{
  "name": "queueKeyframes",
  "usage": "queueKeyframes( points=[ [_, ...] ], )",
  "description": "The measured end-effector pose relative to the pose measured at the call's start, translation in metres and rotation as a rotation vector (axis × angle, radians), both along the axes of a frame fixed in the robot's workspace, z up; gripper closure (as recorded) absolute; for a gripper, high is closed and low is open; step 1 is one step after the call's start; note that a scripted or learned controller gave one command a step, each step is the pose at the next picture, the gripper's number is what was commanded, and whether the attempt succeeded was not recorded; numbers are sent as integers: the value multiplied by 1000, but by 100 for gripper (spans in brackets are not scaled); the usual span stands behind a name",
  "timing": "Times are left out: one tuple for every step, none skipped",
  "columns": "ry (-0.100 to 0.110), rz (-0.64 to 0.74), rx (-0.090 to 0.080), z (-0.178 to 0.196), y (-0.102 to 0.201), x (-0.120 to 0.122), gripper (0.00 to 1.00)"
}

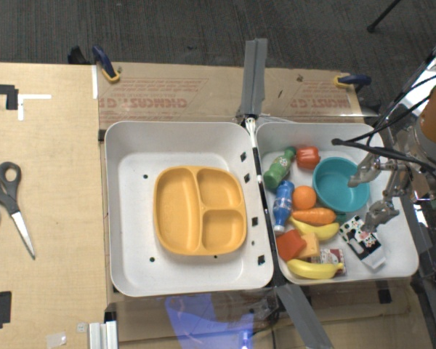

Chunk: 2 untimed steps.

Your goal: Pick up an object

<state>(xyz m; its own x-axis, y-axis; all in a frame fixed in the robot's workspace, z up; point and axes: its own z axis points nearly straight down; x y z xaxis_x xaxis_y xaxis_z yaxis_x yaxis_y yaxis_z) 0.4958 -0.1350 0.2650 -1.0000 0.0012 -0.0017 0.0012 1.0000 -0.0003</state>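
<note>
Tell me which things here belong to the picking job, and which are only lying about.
For the job:
hand
teal bowl
orange
carrot
two bananas
green bottle
blue bottle
right bin

Lying about:
yellow plate in the left bin
scissors
blue clamps

Toys crowd the right bin (400,267); open floor surrounds the yellow plate (200,211) in the left bin (123,195).

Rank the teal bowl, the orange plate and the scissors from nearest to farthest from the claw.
1. Teal bowl, right bin, just left of the claw.
2. Orange plate, in the left bin.
3. Scissors, on the bench at far left.
</note>
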Motion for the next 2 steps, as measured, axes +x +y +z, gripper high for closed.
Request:
queueKeyframes(
  points=[
    [0,-174,0,-173,41,0,0],
    [-4,-430,-4,-171,38,30,0]
  ],
)
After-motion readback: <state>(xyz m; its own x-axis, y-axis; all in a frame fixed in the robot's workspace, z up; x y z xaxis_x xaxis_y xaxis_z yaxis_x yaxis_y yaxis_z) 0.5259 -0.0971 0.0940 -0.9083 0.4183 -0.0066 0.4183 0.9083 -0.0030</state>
